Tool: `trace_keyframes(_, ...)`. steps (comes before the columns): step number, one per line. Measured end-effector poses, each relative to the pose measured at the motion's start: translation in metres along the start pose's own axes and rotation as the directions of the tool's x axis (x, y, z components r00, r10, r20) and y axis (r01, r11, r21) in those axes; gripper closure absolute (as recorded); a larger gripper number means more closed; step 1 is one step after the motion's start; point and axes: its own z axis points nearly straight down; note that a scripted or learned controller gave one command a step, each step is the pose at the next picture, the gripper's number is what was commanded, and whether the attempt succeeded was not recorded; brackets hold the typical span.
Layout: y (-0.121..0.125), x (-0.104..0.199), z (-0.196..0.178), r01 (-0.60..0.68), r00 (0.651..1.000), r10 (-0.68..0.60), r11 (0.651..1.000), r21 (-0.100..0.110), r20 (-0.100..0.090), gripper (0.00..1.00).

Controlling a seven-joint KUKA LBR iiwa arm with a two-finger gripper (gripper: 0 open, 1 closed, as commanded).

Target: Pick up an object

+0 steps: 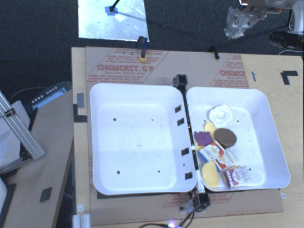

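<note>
The right bin (266,127) holds several small toy food items near its left side: a white fried egg (220,114), a brown round cookie (225,137), a purple piece (203,138), a red and white carton (216,155), a yellow round piece (210,174) and a red packet (236,176). My gripper (236,26) hangs high above the bench at the top right, well beyond the far edge of the right bin and away from every item. Nothing shows between its fingers.
The left bin (137,137) sits beside the right one, joined by a black clip strip (186,132). Both rest on a brown cardboard sheet (123,68). A shiny metal plate (112,12) lies at the far left. A grey rail (19,132) stands at the left.
</note>
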Motion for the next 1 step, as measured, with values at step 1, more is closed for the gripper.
trace_keyframes(1,0.0,-0.0347,-0.0645,-0.006,1.0,0.006,1.0,0.003,0.002,1.0)
